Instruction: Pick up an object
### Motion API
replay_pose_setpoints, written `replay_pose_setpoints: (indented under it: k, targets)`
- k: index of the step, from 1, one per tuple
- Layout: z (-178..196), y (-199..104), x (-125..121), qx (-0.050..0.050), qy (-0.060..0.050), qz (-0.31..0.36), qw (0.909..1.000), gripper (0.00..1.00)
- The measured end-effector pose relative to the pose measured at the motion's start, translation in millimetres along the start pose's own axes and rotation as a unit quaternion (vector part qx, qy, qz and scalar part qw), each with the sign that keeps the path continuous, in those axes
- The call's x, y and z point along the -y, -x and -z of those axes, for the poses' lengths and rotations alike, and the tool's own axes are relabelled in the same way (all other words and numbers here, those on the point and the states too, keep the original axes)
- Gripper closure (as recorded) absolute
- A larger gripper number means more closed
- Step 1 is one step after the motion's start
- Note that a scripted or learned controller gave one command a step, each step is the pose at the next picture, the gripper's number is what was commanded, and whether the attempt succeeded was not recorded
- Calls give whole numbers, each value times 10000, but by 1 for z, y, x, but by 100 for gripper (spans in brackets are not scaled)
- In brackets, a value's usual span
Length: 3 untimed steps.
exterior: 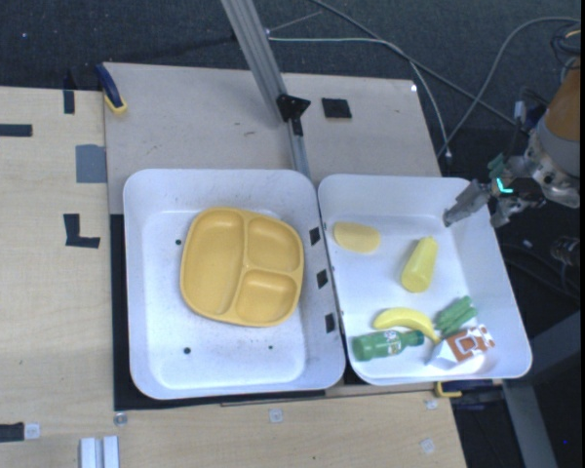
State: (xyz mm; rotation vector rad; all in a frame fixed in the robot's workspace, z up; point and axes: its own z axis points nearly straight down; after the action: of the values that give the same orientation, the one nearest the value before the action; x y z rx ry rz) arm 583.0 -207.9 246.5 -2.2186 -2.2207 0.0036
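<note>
The right bin [487,252] holds several small items: a pale yellow oval piece [356,237], a yellow cylinder [419,264], a banana [407,320], a green bottle [385,343], a green leafy piece [455,313] and a red-and-white carton [468,344]. My gripper [476,213] hangs over the bin's upper right rim, above and to the right of the yellow cylinder. Its fingers are open, with nothing between them. A yellow divided plate [242,266] lies in the left bin [141,261].
A metal pole [263,57] slants down to the gap between the bins. Cables [468,76] trail across the dark floor at the top right. A blue-and-yellow clamp [110,88] sits at the bench's top left corner.
</note>
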Motion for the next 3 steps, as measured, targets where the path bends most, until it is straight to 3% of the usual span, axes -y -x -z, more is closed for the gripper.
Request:
replay_pose_setpoints:
  k: [1, 3]
  targets:
    - [1, 0, -1, 3, 10, 2, 10000, 0]
    - [-91, -1, 8, 1, -12, -1, 10000, 0]
